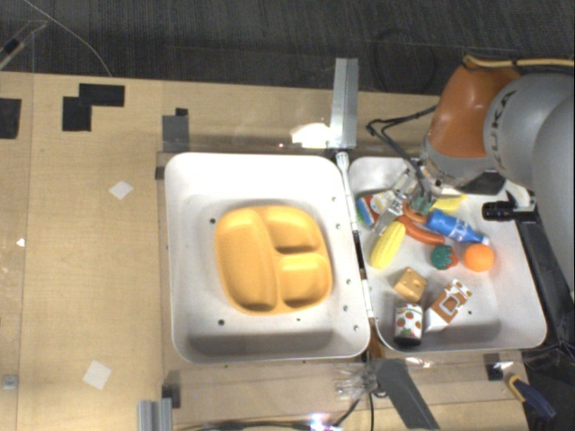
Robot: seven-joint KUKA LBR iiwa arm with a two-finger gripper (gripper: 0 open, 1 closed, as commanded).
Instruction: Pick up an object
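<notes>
The tray (269,260) is yellow, the corn (387,244) yellow too, the ball (479,257) orange, the bottle (455,227) blue, both bins (180,241) white.

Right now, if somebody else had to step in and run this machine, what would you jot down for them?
Gripper: low in the right bin, at the top of the toy pile; whether it is open or shut cannot be told, and nothing is seen held.
Things: yellow corn, orange carrot, blue bottle, green ball, orange ball, tan block, small can and patterned box, all lying in the right bin.
Left bin: holds a yellow divided tray.
Done: arm reached the pile.
Left: grasp one object and lift it.
</notes>
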